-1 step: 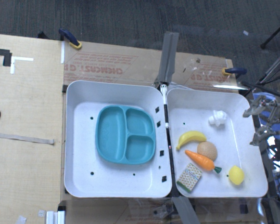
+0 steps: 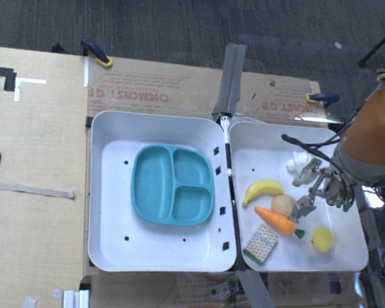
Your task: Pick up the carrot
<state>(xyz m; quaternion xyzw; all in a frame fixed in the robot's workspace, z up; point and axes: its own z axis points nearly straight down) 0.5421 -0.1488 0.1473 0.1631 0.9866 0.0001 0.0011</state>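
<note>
The jaws (image 2: 306,207), whose state I cannot tell, hover just beside the carrot's (image 2: 275,220) green end in the right bin (image 2: 350,259) near its front edge, so the approach seems underway; next, descend and close on the carrot.

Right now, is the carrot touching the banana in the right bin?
Apart. In the camera view a strip of white bin floor shows between the banana and the carrot, which lies below it.
</note>
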